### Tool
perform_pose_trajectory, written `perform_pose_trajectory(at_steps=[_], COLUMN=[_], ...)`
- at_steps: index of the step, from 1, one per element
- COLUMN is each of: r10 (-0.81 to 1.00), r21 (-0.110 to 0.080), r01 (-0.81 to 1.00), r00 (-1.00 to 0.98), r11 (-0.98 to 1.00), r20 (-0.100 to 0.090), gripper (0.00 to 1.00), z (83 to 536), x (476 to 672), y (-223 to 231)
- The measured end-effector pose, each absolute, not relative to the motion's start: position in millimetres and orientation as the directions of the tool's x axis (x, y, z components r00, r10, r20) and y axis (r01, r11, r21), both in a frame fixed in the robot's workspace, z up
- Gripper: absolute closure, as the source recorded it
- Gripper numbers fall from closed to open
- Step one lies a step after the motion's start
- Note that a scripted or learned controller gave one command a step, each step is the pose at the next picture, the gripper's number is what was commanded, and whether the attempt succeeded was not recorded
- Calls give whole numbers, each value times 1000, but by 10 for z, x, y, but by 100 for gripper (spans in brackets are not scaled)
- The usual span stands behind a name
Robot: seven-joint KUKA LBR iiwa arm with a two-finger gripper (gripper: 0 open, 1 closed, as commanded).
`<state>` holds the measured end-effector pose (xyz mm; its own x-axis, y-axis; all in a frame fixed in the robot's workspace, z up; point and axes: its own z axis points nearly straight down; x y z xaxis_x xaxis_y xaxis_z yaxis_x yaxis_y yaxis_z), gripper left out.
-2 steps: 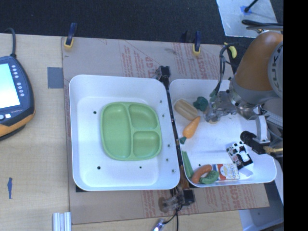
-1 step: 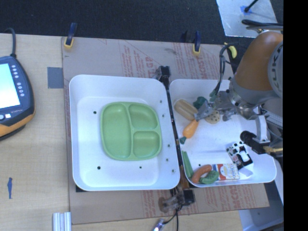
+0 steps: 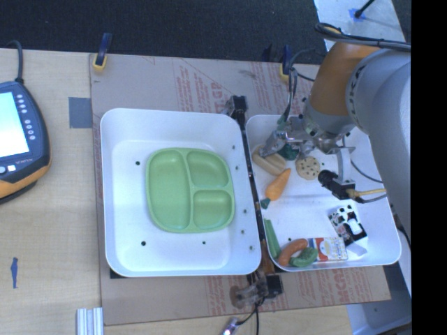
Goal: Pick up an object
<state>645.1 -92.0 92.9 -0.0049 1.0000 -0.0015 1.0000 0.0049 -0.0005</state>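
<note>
My gripper (image 3: 283, 145) hangs low over the far left part of the right bin (image 3: 380, 257). Just below it on the bin floor lies a tan bread-like block (image 3: 268, 163). A round speckled cookie (image 3: 307, 166) sits to the gripper's right. An orange carrot (image 3: 278, 185) lies a little nearer, by the left wall. From this view I cannot make out anything held in the gripper.
The left bin (image 3: 119, 250) holds a green divided plate (image 3: 188, 189). Near the right bin's front lie a green bean (image 3: 271, 241), a sausage (image 3: 292, 247), a green item (image 3: 303, 259), a printed packet (image 3: 330, 250) and a black-and-white toy (image 3: 347, 223). A tablet-like pendant (image 3: 17, 138) rests at far left.
</note>
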Motion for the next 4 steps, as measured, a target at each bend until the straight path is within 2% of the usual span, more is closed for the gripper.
perform_pose_trajectory(at_steps=[1,2,3,4], r10=[1000,1000,1000,1000], r21=[-2,-1,-4,7], r01=[1000,1000,1000,1000], r00=[-4,-3,-4,-6], r11=[4,3,4,6], r20=[0,0,0,-6], gripper=[0,0,0,100], z=[924,924,923,1079], x=[6566,6565,5615,5655], y=[-1035,-1417,-1026,-1057])
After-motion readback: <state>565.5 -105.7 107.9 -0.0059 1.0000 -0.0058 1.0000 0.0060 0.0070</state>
